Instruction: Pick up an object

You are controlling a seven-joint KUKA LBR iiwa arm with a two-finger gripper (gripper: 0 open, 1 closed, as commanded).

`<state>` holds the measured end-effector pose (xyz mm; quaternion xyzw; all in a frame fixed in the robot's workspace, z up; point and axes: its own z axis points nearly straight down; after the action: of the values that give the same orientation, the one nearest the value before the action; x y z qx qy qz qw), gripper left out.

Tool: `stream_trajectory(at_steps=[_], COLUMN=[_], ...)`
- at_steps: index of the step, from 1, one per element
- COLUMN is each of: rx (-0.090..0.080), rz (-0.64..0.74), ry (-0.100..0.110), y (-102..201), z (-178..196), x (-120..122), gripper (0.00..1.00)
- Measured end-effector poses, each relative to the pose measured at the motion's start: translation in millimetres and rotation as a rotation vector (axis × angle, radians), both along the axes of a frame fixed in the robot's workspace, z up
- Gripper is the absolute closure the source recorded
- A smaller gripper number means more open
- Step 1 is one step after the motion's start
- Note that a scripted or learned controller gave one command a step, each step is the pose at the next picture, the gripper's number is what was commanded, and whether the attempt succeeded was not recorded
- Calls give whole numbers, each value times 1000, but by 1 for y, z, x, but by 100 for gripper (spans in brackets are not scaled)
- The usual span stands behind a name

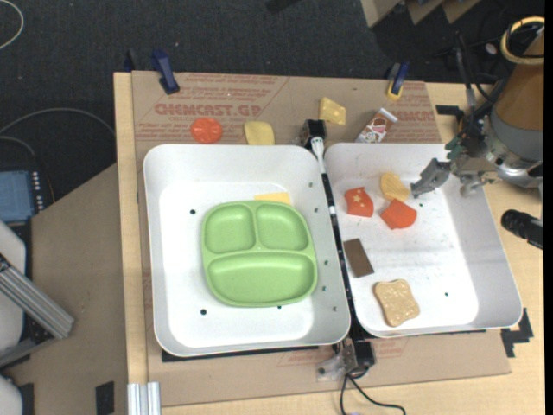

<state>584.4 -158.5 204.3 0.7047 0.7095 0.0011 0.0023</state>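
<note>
My end effector [429, 180] hangs over the far part of the right shallow white bin [484, 275], reaching in from the right; its grey fingers taper toward the left, and from this slant I cannot tell how wide they stand. Nothing shows between them. Just left of the tips lies a pale yellow wedge-shaped toy cheese piece [394, 186], and touching that on its near side is an orange-red rounded toy piece [398, 215]. Further left, close to the bin's left wall, sits a red toy strawberry-like block [359, 201]. Nearer the camera in the same bin lie a flat brown rectangular bar [357, 257] and, beyond it toward the near rim, a tan toy slice of bread [396, 302].

The left shallow white bin [173, 232] carries a light green plastic divided plate [257, 253] with three compartments; a thin yellow flat slice [273, 199] peeks out at the plate's far edge.

On the cardboard-covered bench [138, 145], beyond the bins, rest an orange round toy [206, 130], a pale yellow rounded toy piece [258, 133], a yellow cheese-like wedge [332, 111] and a small red-and-white packet [374, 128]. Two blue clamps [164, 71] grip the bench's far edge.
</note>
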Motion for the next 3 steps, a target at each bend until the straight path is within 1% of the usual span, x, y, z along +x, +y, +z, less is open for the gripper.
stream_trajectory(at_steps=[1,2,3], rx=[5,5,2], rz=[-5,-4,-7], ry=[8,11,2], y=[0,40,37], z=[-110,-121,-108], x=[18,-7,-4], gripper=[0,0,100])
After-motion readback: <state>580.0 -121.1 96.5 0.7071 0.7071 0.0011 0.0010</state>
